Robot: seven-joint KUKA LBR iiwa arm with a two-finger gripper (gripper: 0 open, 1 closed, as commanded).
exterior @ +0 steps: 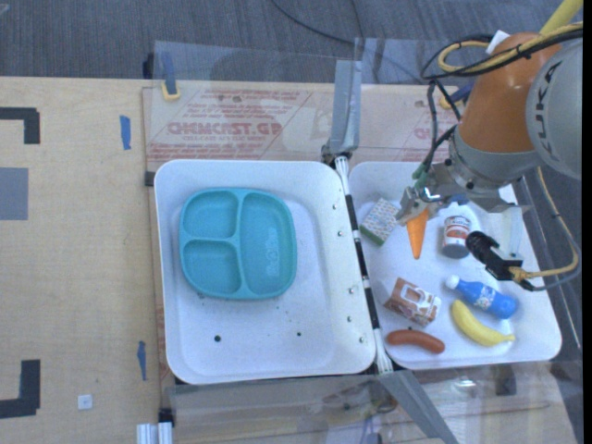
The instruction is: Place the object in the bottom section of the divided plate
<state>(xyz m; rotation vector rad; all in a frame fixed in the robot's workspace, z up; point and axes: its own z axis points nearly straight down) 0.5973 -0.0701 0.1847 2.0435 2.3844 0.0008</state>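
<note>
The teal divided plate [238, 244] lies in the left bin [185, 340], with two small sections on its left and one large section on its right. My gripper [419, 201] is low over the right bin [541, 340], at the wide upper end of an orange carrot [416, 236] that points toward the bin's front. The wrist hides where the gripper and the carrot meet, so I cannot make out any hold on it.
Around the carrot in the right bin are a small green-and-white box [378, 221], a can [455, 234], a blue bottle [486, 296], a banana [479, 326], a brown carton [413, 302] and a sausage [415, 341]. A ridge [356, 248] divides the bins.
</note>
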